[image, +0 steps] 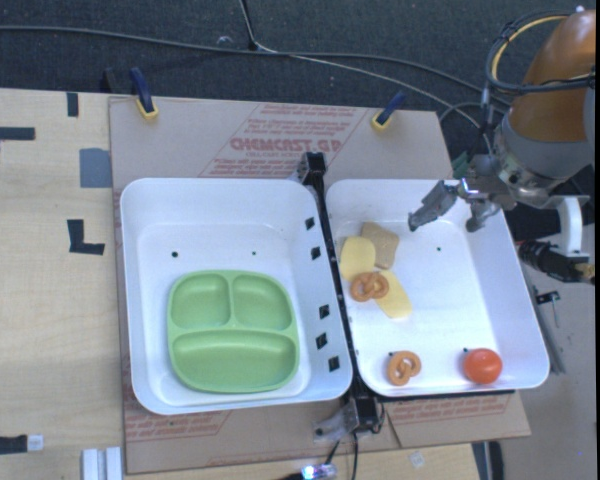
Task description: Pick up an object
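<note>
From above, two white bins are sitting side by side on a cardboard sheet (280,133) that is lying on the desk (40,268). The left bin (140,208) is holding a green plate (232,330) with three compartments, lying flat toward the near side.

The right bin (500,298) is holding the loose items. A tan slice (382,242) is lying near the bin's far left part, touching a pale yellow piece (356,256) just beside it. A pretzel (370,287) is resting on the yellow piece's near end, and a second yellow piece (396,301) is poking out from under it toward the right. Another pretzel (403,368) is lying near the bin's near wall, and a tomato (482,365) is sitting well to its right, in the near right corner.

The arm (550,78) is reaching in from the right, its orange band showing at the top right. The jaws (452,208) are hanging over the far right part of the right bin, spread apart, with nothing between them. One finger is pointing left toward the tan slice but staying apart from it; the other is sitting close to the bin's right wall.

Black cables (250,28) are running across the dark floor beyond the desk, and two blue-and-yellow clamps (143,96) are gripping the sheet's far edge.
</note>
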`<state>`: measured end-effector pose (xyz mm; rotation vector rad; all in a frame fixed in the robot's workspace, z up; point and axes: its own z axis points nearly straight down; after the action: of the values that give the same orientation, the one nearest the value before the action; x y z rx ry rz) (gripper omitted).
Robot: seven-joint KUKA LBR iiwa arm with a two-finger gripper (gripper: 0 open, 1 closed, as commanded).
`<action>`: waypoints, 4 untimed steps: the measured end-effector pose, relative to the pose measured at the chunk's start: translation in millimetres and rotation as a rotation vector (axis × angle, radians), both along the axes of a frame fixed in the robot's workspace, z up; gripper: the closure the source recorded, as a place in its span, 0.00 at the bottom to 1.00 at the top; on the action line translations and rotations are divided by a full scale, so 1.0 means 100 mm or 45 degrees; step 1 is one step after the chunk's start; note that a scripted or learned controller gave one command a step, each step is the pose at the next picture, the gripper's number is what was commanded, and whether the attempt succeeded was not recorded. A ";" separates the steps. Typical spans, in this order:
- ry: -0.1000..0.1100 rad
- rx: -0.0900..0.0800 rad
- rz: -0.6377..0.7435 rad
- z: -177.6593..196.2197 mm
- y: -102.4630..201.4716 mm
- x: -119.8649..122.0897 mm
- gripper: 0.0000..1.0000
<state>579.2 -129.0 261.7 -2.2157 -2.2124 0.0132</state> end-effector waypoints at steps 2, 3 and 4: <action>-0.011 -0.002 0.004 -0.37 0.04 0.03 0.00; -0.010 -0.003 0.004 -0.94 0.02 0.12 0.00; -0.010 -0.002 0.004 -1.38 0.05 0.12 0.00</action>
<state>591.1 -123.9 123.7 -2.2171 -2.2205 0.0066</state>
